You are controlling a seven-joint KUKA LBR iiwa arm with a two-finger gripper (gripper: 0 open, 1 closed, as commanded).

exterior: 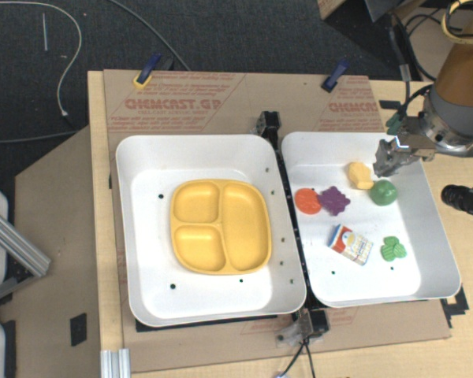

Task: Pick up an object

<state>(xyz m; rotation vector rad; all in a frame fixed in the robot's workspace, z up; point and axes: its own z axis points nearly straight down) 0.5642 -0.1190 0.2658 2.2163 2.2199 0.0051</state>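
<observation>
The right bin (433, 278) holds several small toys. A yellow piece (359, 174) lies near its back, with a green ball (384, 192) just to its right. An orange-red round piece (307, 201) and a purple piece (334, 201) sit side by side further left. A small red, white and blue carton (349, 244) lies lower down, and a green leafy piece (392, 249) is to its right. My gripper (388, 159) hangs over the back of the right bin, just above the yellow piece and the green ball. I see nothing between its fingers.
The left bin (142, 290) holds a yellow divided plate (220, 226). A black clamp (268, 122) sits at the back between the bins. Blue clips (147, 71) pin the cardboard at the bench's back edge. The arm (457, 93) comes in from the right.
</observation>
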